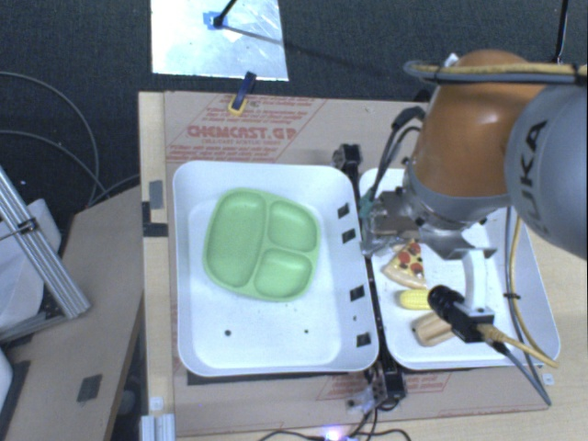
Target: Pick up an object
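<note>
- In the right bin (542, 329), a pizza-slice toy (405, 265), a yellow piece (413, 299) and a tan piece (430, 330) lie near its left wall.
- The gripper (378, 223) hangs just above the pizza-slice toy; its state I cannot tell.
- The left bin (266, 338) holds a green divided plate (261, 243).
- Both bins sit on a cardboard-covered desk (266, 122); dark carpet (73, 35) lies beyond.

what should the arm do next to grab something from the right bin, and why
Probably a short, straight drop. The gripper sits at the left edge of the right bin, just up and left of the toy pizza slice, with a yellow piece and a tan piece lower down. The pizza slice is nearest, so nudging slightly toward it, then descending, looks like the shortest route.
</note>
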